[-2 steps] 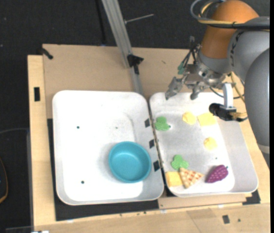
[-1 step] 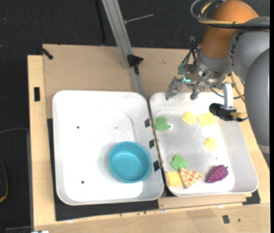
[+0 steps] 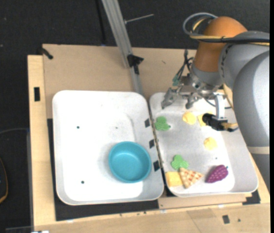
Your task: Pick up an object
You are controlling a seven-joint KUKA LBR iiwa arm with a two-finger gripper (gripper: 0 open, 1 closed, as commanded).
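— What do we see in the left bin?
— A blue bowl.
— And the right bin?
— We see the pincer over its far end, and purple grapes beside a pizza slice.

left bin: mostly bare floor, only the blue bowl parked near its front right corner, so lots of room to come down.
right bin: crowded along the front with a green piece, yellow block, pizza slice and purple grapes packed close.
middle of right bin: open patch between the green leaf and small yellow piece.
back of right bin: arm and gripper hang over it, blocking the way in.
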